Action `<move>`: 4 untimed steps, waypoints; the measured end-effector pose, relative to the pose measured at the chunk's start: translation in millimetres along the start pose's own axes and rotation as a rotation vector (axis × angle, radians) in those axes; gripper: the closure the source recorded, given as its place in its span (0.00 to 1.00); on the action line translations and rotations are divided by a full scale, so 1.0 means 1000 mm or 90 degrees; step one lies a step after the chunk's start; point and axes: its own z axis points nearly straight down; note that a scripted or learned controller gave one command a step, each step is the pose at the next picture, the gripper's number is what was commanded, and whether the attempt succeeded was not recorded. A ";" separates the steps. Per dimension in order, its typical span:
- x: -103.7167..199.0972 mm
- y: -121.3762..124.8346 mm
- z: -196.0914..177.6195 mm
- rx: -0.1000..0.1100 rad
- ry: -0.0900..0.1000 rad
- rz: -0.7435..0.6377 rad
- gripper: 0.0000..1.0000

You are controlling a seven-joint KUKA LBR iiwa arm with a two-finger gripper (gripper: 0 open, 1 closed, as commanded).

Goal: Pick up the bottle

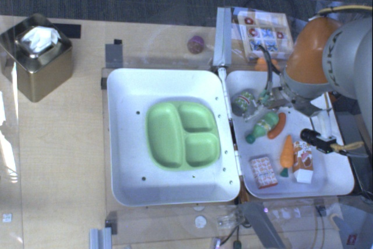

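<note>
A: The gripper (269,99) hovers in the right bin (344,181), with the green bottle (261,127) just at its 6 o'clock. Approach step, I'd say.

B: Grip state? Can't tell. Next: descend, straddle the bottle. Count: 1 bottle, 2 bins, 1 green tray (182,134), 1 carrot (287,151).
</note>
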 end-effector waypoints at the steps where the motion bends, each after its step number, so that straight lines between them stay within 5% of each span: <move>1: 0.005 -0.028 0.020 -0.005 -0.001 0.118 0.00; 2: 0.004 -0.025 0.007 -0.011 -0.004 0.118 1.00; 3: 0.016 0.008 -0.118 0.000 0.000 0.269 1.00; 4: 0.016 0.008 -0.118 0.000 0.000 0.269 0.00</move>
